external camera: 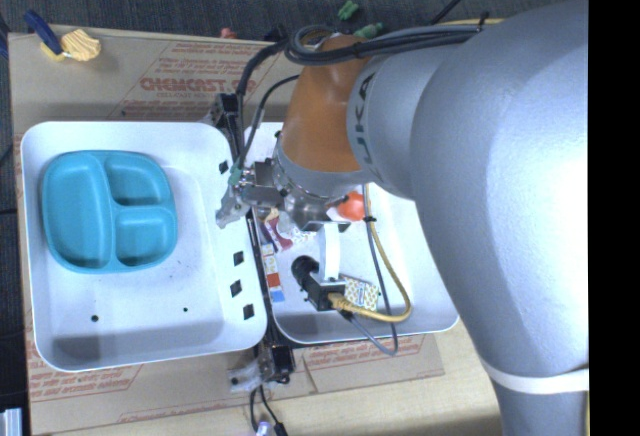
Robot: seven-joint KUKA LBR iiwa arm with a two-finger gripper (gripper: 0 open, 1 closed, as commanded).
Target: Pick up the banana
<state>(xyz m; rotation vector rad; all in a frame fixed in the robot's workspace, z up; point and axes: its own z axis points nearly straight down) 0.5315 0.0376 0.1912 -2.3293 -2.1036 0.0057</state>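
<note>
My gripper hangs low over the left edge of the right bin, close to the wall shared with the left bin. The grey arm with its orange band reaches in from the right and covers most of the right bin. An orange-red rounded thing peeks out beside the wrist. Under the gripper lies a small red, white and blue packet.
A blue divided tray lies in the left bin. A patterned packet sits near the right bin's front. On the cardboard outside, a yellow and blue thing lies far left and green bits at the back.
</note>
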